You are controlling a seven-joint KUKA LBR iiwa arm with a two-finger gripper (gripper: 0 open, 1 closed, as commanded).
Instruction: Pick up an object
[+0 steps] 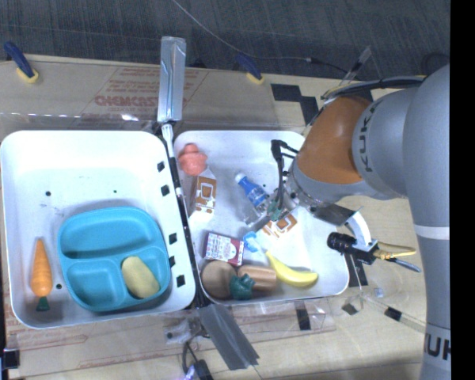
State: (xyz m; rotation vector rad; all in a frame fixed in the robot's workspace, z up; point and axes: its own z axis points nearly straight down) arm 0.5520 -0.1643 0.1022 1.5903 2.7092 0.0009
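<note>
The arm [380,145] (grey, orange-banded) reaches down, hand [275,210] lowered.

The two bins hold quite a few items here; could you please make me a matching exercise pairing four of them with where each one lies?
Things:
1. carrot
2. potato
3. banana
4. small bottle

Places:
A. in a lower compartment of the blue tray
B. right bin, near its front wall
C. left bin, between the tray and the bin's left wall
D. right bin, about mid-bin, just left of the gripper

Pairs: 1-C, 2-A, 3-B, 4-D
</note>
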